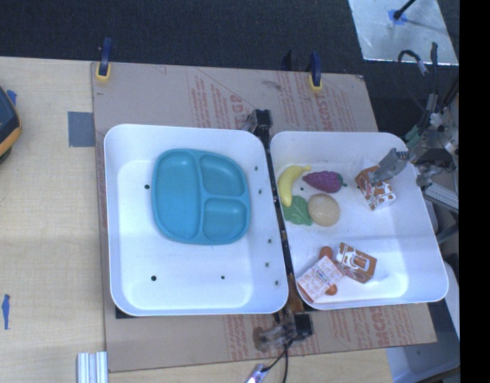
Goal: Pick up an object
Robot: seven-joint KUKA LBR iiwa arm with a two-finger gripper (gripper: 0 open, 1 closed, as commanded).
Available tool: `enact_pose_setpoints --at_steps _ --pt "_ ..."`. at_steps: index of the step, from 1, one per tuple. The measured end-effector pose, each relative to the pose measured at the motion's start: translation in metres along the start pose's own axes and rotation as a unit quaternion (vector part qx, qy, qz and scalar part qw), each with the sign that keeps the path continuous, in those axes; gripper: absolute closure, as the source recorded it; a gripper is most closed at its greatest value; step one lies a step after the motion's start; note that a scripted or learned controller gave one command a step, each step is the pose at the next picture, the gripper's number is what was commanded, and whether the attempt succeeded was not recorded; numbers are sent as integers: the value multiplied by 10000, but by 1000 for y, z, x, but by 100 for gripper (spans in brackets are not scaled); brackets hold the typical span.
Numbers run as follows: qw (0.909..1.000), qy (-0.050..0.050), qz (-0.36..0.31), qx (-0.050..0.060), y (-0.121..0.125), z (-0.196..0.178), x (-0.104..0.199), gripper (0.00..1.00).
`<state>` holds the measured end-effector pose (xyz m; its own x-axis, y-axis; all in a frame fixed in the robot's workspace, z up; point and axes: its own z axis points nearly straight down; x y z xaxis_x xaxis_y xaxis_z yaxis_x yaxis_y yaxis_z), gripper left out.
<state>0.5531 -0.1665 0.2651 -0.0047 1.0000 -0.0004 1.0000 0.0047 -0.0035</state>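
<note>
Reaching in from the right, our gripper [391,164] sits just above an orange-and-white packet [376,187] in the right bin [420,238]; we cannot tell its state. Nothing looks lifted yet. Nearby lie a banana [289,182], purple fruit [323,181], and two packets [338,269]. A blue plate [201,195] fills the left bin [129,278].

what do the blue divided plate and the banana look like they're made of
Blue plate: probably moulded plastic, with an even colour, a soft sheen and rounded compartment ridges. Banana: likely a plastic toy, uniformly bright yellow and smooth, with no spots; too small to be sure.
</note>
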Motion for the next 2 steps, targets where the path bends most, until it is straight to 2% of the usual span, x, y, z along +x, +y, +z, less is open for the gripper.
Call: enact_pose_setpoints --at_steps 1,2 --pt "10000 4 -8 27 24 154 56 0" --pt "10000 -2 -4 -2 78 173 67 0"
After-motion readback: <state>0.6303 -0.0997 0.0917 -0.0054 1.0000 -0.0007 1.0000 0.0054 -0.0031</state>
